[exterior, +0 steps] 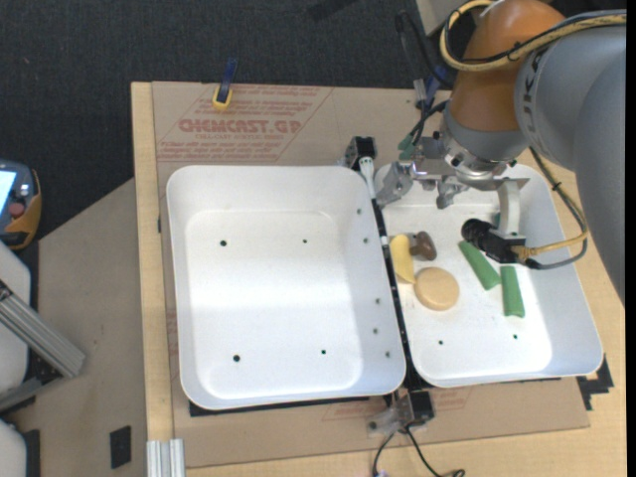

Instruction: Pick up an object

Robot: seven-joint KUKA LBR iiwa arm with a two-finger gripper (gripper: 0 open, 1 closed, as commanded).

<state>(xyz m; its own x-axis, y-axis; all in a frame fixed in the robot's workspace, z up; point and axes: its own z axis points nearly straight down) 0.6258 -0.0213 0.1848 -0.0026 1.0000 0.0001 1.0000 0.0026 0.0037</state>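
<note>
One gripper (pixel 442 182) over right bin (pixel 556 351), finger spread unclear, nothing visibly held

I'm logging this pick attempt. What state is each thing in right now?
Gripper: above right bin's far end, nothing seen held.
Round disc: lying flat.
Yellow piece: lying by the divider.
Brown lump: touching yellow piece.
Green sticks: lying flat.

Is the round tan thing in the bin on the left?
No, the round tan disc lies in the right bin, next to a yellow banana-shaped piece.
</note>
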